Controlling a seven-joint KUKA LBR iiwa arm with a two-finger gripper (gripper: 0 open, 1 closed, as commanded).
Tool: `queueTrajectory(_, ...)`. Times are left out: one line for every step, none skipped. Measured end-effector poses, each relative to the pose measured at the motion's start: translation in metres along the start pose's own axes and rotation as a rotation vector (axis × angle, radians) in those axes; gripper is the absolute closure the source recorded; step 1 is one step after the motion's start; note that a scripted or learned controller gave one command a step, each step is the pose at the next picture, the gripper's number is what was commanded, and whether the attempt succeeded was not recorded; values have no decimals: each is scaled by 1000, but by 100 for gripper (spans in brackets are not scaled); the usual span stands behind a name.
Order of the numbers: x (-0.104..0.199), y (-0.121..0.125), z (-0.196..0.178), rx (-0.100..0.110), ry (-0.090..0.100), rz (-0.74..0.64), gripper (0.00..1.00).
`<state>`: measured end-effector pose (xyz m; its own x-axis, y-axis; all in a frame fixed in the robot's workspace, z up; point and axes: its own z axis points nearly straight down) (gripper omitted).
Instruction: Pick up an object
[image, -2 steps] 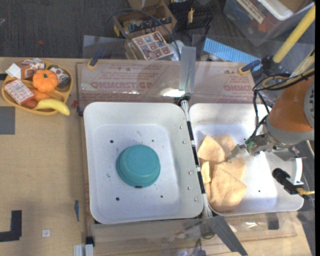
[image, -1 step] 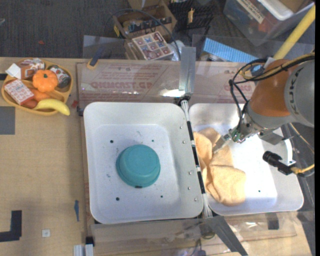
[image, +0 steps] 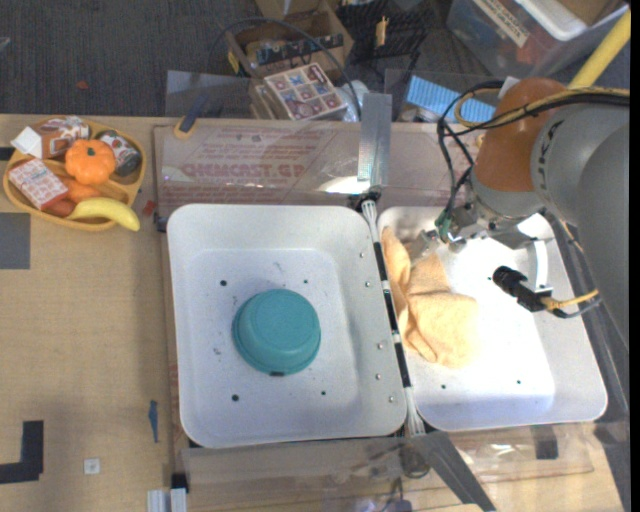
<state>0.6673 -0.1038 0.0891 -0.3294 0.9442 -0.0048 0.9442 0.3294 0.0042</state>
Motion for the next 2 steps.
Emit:
queueTrajectory(-14, -49, -39, 3, 4, 138, 0)
queueTrajectory(4, 2, 1, 0, 0, 41, 0)
